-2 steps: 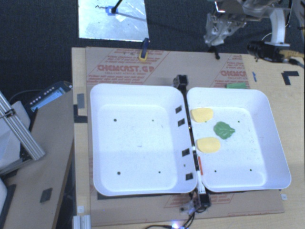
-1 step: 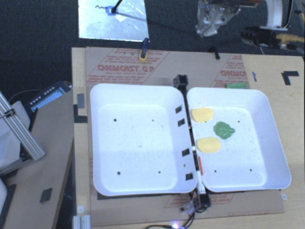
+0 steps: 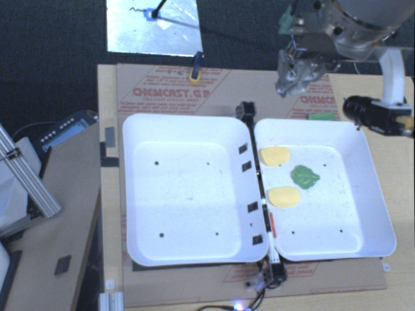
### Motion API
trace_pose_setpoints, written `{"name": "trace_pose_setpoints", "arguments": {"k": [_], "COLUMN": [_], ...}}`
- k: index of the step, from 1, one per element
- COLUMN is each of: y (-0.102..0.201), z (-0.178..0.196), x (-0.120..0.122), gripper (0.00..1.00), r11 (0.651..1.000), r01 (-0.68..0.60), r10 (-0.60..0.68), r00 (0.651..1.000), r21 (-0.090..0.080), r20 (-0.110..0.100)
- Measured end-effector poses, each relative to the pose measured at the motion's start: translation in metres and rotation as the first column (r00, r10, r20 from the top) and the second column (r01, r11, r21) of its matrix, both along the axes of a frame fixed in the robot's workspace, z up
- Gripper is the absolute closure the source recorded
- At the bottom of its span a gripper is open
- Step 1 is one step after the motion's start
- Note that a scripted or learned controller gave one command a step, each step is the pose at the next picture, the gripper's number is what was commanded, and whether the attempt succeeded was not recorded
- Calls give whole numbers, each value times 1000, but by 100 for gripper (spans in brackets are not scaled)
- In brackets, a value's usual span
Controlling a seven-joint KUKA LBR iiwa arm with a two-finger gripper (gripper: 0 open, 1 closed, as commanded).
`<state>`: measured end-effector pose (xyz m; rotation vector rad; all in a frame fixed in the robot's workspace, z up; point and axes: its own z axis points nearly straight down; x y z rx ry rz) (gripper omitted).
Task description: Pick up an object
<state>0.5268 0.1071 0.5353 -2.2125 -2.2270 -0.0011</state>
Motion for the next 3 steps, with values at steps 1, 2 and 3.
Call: {"name": "trace_pose_setpoints", "arguments": {"k": [1,2,3], "y": [47,109,128], "z": [-116,-53,-5], "x": [15,0,54], "gripper": [100,100,100], "r11": [1000,1000,1000], "r01": [-1,-3,0], "r10": [1,3,0], "r00": [1000,1000,1000], "r21": [-4,2,0], "r20": [-7,7,10]}}
